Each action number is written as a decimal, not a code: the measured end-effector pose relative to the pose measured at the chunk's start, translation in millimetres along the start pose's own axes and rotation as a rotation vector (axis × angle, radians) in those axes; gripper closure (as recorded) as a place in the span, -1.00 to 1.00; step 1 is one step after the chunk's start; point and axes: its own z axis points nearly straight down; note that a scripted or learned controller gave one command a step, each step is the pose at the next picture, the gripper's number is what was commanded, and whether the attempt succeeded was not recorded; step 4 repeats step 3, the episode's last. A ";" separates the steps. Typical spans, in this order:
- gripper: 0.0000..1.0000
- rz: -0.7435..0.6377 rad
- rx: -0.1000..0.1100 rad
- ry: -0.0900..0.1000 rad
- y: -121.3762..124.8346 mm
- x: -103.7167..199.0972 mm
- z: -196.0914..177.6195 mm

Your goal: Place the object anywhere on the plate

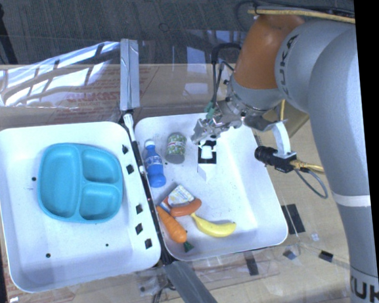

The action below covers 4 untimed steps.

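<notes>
Two shallow white bins are seen side by side on the tabletop (13,90). In the left bin (27,260) one light blue plate (80,182) is seen, of smooth plastic, rounded, and divided into three compartments. In the right bin (260,201) six loose things are counted: one small blue bottle (154,164) with a white cap, its long axis running up and down the view with the cap at the far end; one rounded greenish jar (175,147) just beside it; one small printed packet (179,195); one reddish sausage (185,208), lying nearly crosswise; one orange carrot (173,227), tapered, laid on a slant with its green end towards the near rim; and one yellow banana (215,226), curved and smooth, lying crosswise. Which of these is the object to be placed cannot be told. The gripper (207,131) is seen over the far part of the right bin, near the jar; whether it is released or clenched cannot be told, and nothing is seen held in it.
</notes>
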 end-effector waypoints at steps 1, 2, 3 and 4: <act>1.00 -0.078 0.002 0.001 -42.2 77.5 8.7; 1.00 -0.160 0.000 0.000 2.2 159.4 -1.0; -1.00 -0.160 0.000 0.000 2.2 158.9 -1.0; -1.00 -0.160 0.000 0.000 2.2 158.9 -1.0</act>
